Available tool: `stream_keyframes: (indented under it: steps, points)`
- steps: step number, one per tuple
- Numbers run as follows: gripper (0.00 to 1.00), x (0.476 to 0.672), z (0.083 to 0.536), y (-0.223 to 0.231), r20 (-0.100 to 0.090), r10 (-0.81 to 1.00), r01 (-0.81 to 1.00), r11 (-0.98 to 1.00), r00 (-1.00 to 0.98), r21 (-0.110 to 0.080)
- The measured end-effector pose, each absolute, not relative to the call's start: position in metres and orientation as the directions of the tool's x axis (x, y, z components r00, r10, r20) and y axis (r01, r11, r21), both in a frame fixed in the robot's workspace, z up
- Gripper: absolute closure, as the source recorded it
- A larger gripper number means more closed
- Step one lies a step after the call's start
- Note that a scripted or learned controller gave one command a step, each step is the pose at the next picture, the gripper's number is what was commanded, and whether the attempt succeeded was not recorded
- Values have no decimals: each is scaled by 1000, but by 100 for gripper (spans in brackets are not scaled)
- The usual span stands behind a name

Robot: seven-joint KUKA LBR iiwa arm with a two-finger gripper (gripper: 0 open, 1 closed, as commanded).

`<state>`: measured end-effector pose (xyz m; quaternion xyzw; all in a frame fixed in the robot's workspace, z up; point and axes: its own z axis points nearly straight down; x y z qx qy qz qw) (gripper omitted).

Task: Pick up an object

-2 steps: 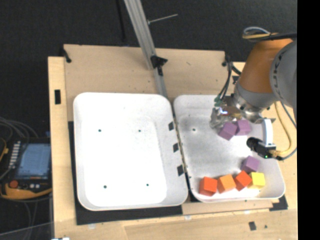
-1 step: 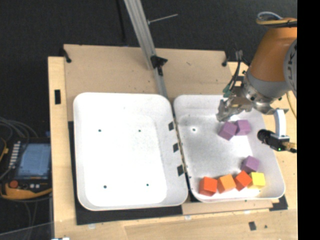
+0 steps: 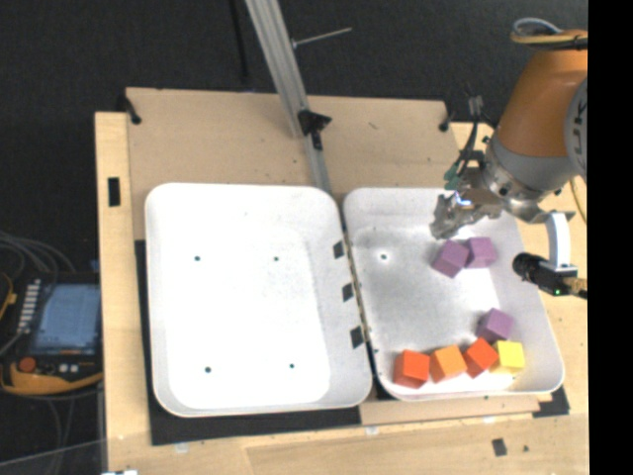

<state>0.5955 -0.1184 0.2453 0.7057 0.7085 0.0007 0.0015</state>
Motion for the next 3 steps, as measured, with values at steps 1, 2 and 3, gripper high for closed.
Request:
stream_keyframes:
  steps: [1, 2, 3]
  points:
    - [100, 567, 247, -69, 1, 1000, 1000, 6, -6, 0]
    - [100, 557, 254, -20, 2, 1000, 1000, 8, -8, 1]
    - [100, 543, 257, 35, 3, 1000, 1000, 9, -9, 0]
